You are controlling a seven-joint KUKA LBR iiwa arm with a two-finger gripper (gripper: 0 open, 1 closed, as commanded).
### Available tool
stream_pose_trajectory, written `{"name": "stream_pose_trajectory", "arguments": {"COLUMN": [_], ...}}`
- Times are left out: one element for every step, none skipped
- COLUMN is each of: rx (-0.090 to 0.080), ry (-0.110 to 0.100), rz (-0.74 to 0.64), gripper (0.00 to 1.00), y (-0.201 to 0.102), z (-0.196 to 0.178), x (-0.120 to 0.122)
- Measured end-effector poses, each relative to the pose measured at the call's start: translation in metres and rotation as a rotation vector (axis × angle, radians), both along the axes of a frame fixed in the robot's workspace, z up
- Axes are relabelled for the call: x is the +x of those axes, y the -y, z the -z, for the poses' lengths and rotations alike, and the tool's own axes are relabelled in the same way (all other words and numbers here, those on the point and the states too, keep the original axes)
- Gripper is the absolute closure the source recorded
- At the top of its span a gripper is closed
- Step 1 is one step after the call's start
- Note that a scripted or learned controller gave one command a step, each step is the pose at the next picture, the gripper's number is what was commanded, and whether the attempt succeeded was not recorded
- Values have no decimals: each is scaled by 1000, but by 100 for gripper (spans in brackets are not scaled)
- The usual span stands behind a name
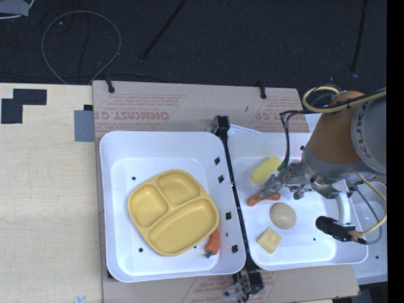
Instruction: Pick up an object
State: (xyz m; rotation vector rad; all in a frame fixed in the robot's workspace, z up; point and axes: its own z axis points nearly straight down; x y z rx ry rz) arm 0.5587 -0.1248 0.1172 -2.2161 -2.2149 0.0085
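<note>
The right bin (315, 254) holds a yellow corn-like piece (265, 169), a small orange carrot (261, 199), a beige egg-shaped object (283, 216) and a pale yellow block (269, 240). My gripper (275, 186) reaches in from the right and sits low over the bin, just above the small carrot and right below the yellow piece. The egg-shaped object lies a little below and to the right of the gripper tip. I cannot make out anything held.
The left bin (117, 169) carries a yellow divided plate (173, 211) with another orange carrot (213, 242) beside its lower right rim. A black divider (228, 188) separates the bins. Cables and a black fitting (334, 228) hang off the arm over the right bin's right side.
</note>
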Motion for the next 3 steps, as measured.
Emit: {"name": "stream_pose_trajectory", "arguments": {"rx": [-1,-3,-3], "ry": [4,12,14], "rz": [4,-1,-2], "gripper": [100,100,100], "y": [2,4,-2], "z": [-14,-64,-125], "x": [1,12,15]}}
